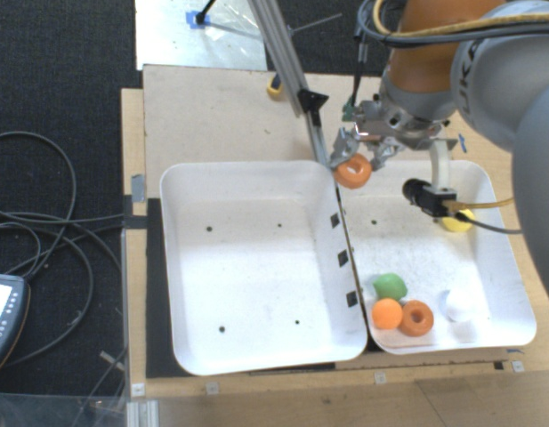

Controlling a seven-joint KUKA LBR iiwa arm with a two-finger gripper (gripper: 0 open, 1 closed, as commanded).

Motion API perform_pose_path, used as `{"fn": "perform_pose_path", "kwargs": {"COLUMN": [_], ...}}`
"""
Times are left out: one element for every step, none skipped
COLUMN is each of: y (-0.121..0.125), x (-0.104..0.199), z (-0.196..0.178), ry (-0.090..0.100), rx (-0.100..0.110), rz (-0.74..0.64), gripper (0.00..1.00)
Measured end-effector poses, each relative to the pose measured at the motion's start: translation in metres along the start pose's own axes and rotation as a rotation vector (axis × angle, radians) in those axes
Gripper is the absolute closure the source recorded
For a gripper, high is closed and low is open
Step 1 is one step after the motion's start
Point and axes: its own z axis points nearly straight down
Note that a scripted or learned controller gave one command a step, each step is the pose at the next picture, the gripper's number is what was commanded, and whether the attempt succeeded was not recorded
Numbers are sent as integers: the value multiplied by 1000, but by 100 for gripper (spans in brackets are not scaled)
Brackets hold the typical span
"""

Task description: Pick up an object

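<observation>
1. Dark carpet all round, w/ a tan board surface [221, 114] carrying two shallow white bins side by side.
2. Left bin [181, 265] has just a few dark dots on its floor, nothing else I can make out.
3. Right bin [514, 301] holds the stuff: green lump [390, 286], orange ball [386, 313] touching it just below, and an orange ring [416, 318] right beside the ball, all near the front edge.
4. Whitish blob [458, 305] sits near the ring toward the bin's right wall, hard to tell what it is.
5. Yellow thing [456, 221] further back in the right bin, partly hidden behind a black part on the arm.
6. Arm [488, 52] comes in from the right, grey w/ the orange band, hanging over the back of the right bin.
7. Claw [356, 160] is up above the divider between the bins, near the back rim.
8. Fingers are pinching an orange donut-ish piece [353, 173], which is lifted clear of the bin floor, approx over the back left corner of the right bin.
9. Grey metal pole [283, 52] slants down from the top to the divider, just beside the claw.
10. Loose black cables [43, 212] and a handheld screen thing [3, 314] on the carpet at left.
</observation>
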Motion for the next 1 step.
{"fn": "perform_pose_path", "kwargs": {"y": [3], "x": [59], "z": [6], "ry": [1], "rx": [0], "rz": [0], "gripper": [100]}}
